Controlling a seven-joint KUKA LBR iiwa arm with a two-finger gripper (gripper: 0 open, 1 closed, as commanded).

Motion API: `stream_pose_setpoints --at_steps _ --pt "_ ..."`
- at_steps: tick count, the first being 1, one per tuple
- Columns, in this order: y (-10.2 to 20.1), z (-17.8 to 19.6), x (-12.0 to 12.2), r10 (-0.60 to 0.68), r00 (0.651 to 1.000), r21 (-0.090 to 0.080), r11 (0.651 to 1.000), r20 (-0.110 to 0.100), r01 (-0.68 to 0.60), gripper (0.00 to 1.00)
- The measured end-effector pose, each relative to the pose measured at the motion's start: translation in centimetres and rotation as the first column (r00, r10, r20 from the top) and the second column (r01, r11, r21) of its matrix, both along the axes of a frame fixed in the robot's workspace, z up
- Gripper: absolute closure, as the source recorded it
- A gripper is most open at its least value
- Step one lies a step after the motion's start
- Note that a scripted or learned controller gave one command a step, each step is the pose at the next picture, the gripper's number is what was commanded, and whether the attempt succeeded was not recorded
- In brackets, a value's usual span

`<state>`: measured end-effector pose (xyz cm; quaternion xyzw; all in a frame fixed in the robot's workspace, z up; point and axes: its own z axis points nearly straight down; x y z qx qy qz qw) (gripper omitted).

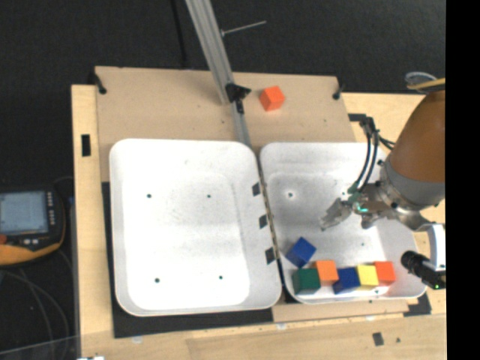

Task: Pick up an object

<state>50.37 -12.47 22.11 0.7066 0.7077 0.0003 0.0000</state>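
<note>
jaws (335, 214) hovering above right bin (315, 167), apparently spread open, gripping nothing. blue cube (301, 251) below-left of jaws; green cube (306, 280), orange cube (327, 271) along bin's near edge.

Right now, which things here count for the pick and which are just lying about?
For the pick: claw; right bin; its blocks: blue cube, green, orange, small blue, yellow, red-orange.

Lying about: left bin; orange cube on board; handheld pendant.
</note>
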Motion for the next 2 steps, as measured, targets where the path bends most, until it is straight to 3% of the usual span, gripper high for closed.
stream_pose_setpoints --at_steps 1,2 --pt "-2.3 -9.4 0.8 -0.004 1.000 -0.001 1.000 -0.006 0.004 0.00" --pt "-2.3 -7.9 1.1 -0.012 1.000 -0.002 1.000 0.005 0.012 1.00"
